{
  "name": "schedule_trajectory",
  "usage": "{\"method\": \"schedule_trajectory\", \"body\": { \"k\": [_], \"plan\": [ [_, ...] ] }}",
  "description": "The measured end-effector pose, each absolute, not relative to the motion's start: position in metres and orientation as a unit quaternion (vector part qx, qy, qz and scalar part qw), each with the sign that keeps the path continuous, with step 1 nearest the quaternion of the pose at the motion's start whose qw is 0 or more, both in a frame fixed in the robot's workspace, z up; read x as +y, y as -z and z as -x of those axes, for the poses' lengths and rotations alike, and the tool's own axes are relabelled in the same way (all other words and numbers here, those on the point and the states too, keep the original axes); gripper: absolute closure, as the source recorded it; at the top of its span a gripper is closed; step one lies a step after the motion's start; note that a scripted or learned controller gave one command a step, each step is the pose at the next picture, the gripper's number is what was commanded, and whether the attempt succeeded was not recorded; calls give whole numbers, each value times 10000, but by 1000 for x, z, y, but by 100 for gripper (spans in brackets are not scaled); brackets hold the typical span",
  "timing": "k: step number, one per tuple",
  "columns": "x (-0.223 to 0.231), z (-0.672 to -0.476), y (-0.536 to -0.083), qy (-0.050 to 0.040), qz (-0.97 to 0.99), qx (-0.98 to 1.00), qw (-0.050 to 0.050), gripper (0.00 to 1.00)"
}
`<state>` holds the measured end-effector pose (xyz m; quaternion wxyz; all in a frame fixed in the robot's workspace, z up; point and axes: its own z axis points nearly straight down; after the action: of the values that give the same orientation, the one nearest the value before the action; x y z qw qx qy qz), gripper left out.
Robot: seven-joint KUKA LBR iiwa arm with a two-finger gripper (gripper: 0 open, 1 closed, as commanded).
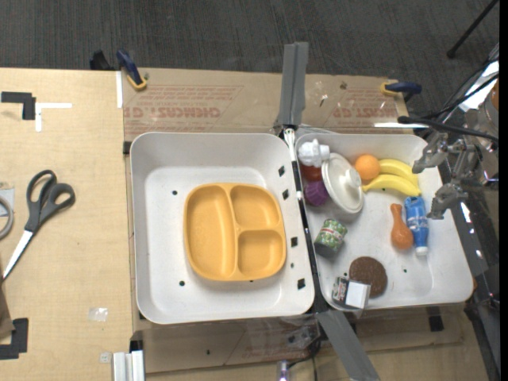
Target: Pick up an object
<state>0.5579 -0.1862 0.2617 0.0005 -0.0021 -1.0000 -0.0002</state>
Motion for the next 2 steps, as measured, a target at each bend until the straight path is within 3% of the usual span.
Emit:
{"method": "schedule_trajectory", "body": {
  "k": [1,2],
  "plan": [
    [-222,-571,-141,4,-97,-10000,6,0],
    [-222,-529,-99,-27,103,-9999,-100,0]
  ]
}}
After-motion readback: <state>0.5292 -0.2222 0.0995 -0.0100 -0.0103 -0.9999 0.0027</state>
